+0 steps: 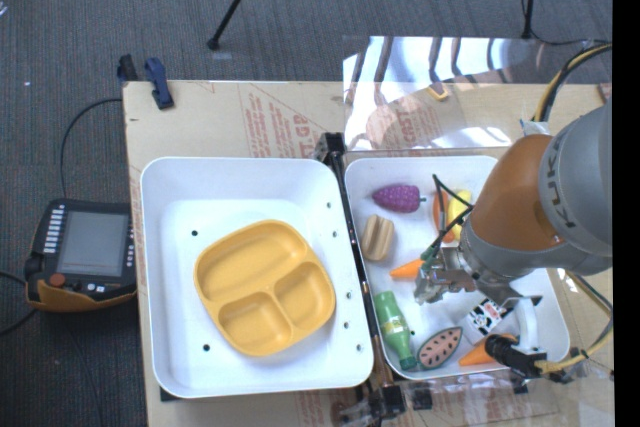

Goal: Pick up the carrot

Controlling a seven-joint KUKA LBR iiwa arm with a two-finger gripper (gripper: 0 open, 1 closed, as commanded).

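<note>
The carrot (pixel 408 268) has not been lifted, I'd say: it lies in the right bin (pixel 357 215), near the middle, its orange tip poking out beside the hand (pixel 437 283). The hand hangs low right next to it, and I cannot tell how it is set, so the pick looks undone. Around it lie a purple fruit (pixel 397 198), a bread roll (pixel 378 237), a green bottle (pixel 394 327) and a watermelon slice (pixel 439 348). The left bin (pixel 170 215) holds a yellow divided plate (pixel 264 287).
</note>
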